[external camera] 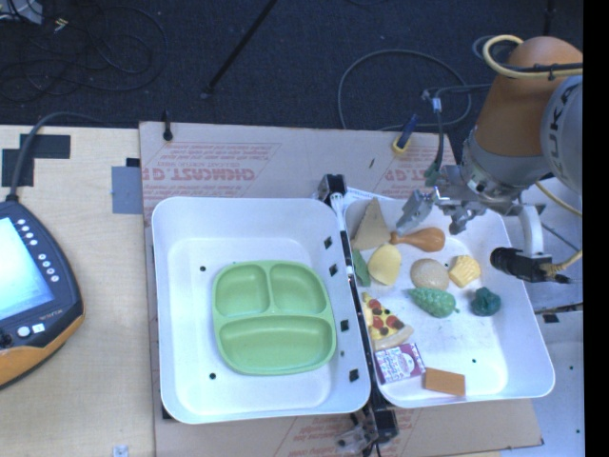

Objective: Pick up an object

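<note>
**Gripper poised over the toy drumstick at the back of the right bin**

Camera view: The right bin [533, 374] holds a scatter of toy food. At its twelve o'clock edge lies a toy chicken drumstick [421, 240], its orange-brown body pointing toward three o'clock. Just beside it, toward seven o'clock, sits a yellow wedge [385, 265]; a tan wedge [373, 223] lies at its nine o'clock. Further toward six o'clock are a pale round roll [429, 274], a corn piece [464, 270], a green leafy vegetable [435, 302], a small dark-green broccoli [486, 301], a pizza slice [385, 322], a printed card [400, 361] and an orange block [444, 382]. The left bin [181, 350] carries a green divided plate [271, 314].

The drumstick looks like light, hollow, rigid plastic with a smooth, somewhat slippery skin. Its narrow neck, between the bulb and the knob, seems the surest place to take it, across the short axis.

The gripper [439, 209] hangs just above the drumstick, toward its one o'clock. Its two fingers stand apart, one to each side, with nothing between them; whether either touches the toy cannot be made out.
</note>
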Available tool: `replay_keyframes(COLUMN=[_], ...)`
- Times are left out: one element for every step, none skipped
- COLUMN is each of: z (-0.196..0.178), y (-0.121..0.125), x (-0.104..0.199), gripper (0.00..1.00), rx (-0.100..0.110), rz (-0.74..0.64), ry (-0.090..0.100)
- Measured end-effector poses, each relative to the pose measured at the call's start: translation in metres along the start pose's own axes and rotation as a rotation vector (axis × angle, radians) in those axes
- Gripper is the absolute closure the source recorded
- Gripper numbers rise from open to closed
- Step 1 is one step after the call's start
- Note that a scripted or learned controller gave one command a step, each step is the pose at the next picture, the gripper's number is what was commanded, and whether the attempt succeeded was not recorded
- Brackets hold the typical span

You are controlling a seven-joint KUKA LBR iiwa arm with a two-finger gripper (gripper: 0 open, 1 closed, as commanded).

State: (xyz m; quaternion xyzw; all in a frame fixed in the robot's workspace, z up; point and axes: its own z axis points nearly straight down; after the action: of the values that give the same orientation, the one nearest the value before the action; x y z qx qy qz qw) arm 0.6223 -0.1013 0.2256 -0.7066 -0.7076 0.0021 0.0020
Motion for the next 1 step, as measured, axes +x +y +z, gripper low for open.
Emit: replay_keyframes(z=[0.0883], y=[-0.0010], x=[0.0197], gripper=[0.00], rx=[0.011], rz=[0.000], ry=[0.003])
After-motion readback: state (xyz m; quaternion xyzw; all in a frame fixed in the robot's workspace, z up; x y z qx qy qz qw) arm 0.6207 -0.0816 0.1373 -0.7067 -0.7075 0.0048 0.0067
